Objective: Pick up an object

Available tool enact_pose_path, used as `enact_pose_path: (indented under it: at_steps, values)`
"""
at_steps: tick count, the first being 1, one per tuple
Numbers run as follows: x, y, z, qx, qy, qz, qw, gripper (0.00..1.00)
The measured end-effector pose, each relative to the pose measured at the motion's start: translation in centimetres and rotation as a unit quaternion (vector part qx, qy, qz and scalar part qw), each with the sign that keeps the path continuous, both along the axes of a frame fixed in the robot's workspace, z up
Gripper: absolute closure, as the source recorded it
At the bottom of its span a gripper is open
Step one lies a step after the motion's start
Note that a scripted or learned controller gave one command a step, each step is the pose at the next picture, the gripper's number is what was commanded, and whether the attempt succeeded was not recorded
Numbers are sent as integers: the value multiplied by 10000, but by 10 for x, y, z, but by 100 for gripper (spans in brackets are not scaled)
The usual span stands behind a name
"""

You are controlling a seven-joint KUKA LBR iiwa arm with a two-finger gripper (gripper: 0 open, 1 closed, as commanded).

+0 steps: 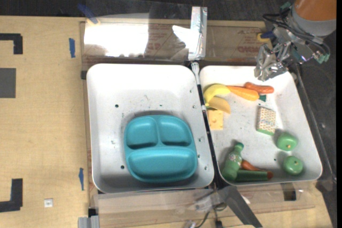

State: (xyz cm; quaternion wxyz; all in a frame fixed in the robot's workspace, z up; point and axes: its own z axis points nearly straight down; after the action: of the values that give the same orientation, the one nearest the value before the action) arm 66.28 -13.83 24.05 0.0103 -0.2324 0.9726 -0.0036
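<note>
Over the far right corner of the right bin (307, 115): metal two-finger gripper (267, 69), shiny and angular, hanging from a grey wrist with a rounded orange band above; nothing visibly between the fingers, though whether spread or closed cannot be told from this angle. Just below the gripper tips, on smooth white plastic: an orange toy carrot (245, 93), long and tapered, beside a small red piece (260, 88). Left of the carrot, a curved yellow banana (215, 92) with a paler yellow slice (220, 106) under it, and a flat yellow cheese-like wedge (216, 120) against the dividing wall. Toward the middle, a pale speckled rectangular block (266, 119). Near the right wall, two round glossy green apples (286, 141), one behind the other. Along the near edge, a green bottle-shaped toy (233, 162) touching a long green vegetable (252, 174) with orange at one end. Across in the left bin (101, 88), shallow, white, round-cornered: a teal divided plate (160, 148) of matte plastic with three compartments, lying flat near the front. Beneath both bins, tan board bench (37, 115) with blue tape marks.
</note>
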Motion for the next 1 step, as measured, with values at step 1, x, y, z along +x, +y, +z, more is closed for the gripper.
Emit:
enact_pose_path:
  at_steps: [1]
  values:
    - [6,55,31,15,42,301,9995,100]
